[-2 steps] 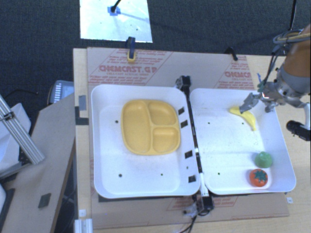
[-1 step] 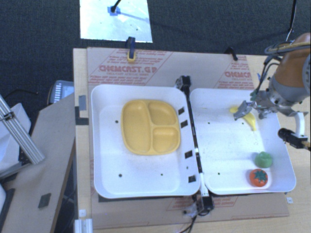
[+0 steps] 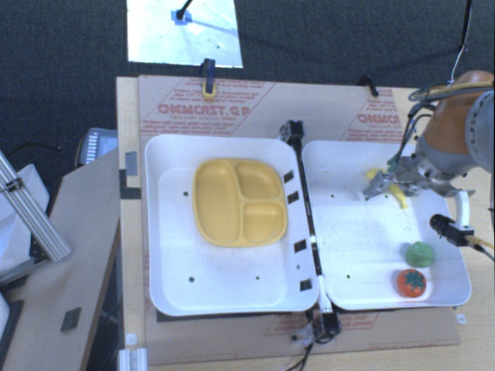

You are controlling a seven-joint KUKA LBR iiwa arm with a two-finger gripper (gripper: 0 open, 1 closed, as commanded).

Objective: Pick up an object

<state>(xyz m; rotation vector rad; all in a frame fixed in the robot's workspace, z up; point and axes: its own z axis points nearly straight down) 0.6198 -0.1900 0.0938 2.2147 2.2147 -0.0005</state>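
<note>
Bench [image 3: 128, 141], pale wood, standing over dark carpet and bearing a printed cardboard sheet [image 3: 232, 107] under two shallow white bins.

Item 1. Yellow plate [image 3: 236, 203], three compartments, lying flat in the middle of the left bin [image 3: 166, 284]. Serving as the reference point for all entries below.

Item 2. Right bin [image 3: 348, 284], sitting just beside the plate's bin, on the view's right of the plate.

Item 3. Arm [image 3: 456, 130], grey with an orange band, reaching in from far to the right of the plate.

Item 4. Gripper [image 3: 377, 185], hanging low over the right bin, level with the plate's upper half and well apart from it. Spread: cannot tell. Not visibly holding anything.

Item 5. Small yellow piece [image 3: 397, 198], lying just beyond the gripper on the side away from the plate, partly hidden by it. Judged the likeliest object for picking. Kind too small to tell. Probably light; possibly smooth plastic, so likely sliding on the bin floor if nudged. Best taken across its narrow width, near the middle.

Item 6. Green ball [image 3: 420, 253], resting farther right of the plate and lower in the view. Round, so likely rolling away; calling for a centred grasp across its widest part.

Item 7. Orange-red fruit [image 3: 411, 283] with a green top, sitting just below the ball, lower than the plate's bottom edge. Appearing to be a light toy; the same centred hold applying.
</note>
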